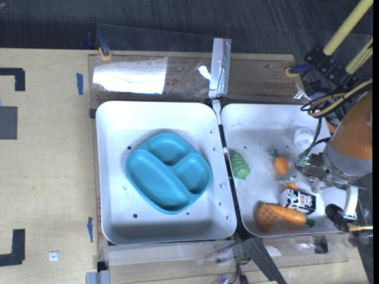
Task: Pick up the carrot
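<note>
The carrot (280,165) is a small orange stub with a bit of green at its top end, lying in the right bin (254,123). It's near the middle of that bin, well right of the green leafy thing (240,164) by the divider. The gripper (311,173) sits just to the carrot's right, close beside it, not around it. Honestly can't tell how wide the pincer is open or whether it's got anything. An orange cone (279,215) lies below the carrot, near the bin's front wall.

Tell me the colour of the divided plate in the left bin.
The divided plate is light blue, plain, seen clearly in the camera view.
</note>
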You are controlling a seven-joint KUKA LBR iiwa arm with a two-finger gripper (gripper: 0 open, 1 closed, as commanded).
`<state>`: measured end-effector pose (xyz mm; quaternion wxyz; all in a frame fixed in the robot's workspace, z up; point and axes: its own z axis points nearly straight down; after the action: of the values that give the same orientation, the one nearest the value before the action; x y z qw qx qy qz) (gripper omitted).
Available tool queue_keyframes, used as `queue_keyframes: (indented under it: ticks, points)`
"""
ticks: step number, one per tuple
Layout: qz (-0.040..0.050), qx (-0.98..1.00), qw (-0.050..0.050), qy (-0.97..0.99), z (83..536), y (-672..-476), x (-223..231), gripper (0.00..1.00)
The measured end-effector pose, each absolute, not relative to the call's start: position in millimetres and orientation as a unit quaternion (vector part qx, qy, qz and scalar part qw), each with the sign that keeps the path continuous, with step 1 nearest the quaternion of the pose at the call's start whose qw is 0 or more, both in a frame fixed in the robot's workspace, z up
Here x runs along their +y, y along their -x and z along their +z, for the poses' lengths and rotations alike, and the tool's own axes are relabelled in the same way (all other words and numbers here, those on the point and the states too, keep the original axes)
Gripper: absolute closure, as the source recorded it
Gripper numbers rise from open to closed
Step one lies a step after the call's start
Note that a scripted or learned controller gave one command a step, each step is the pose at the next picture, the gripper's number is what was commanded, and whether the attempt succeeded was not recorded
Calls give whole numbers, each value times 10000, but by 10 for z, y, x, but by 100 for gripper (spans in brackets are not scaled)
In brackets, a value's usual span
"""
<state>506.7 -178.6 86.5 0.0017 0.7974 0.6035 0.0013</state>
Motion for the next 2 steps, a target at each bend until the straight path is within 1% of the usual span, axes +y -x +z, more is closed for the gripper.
queue_keyframes:
  ticks: [1,2]
  points:
    - [29,6021,42,-7984,981,-5080,-1797,100]
    - [25,6020,37,-7985,974,-5076,-1797,0]
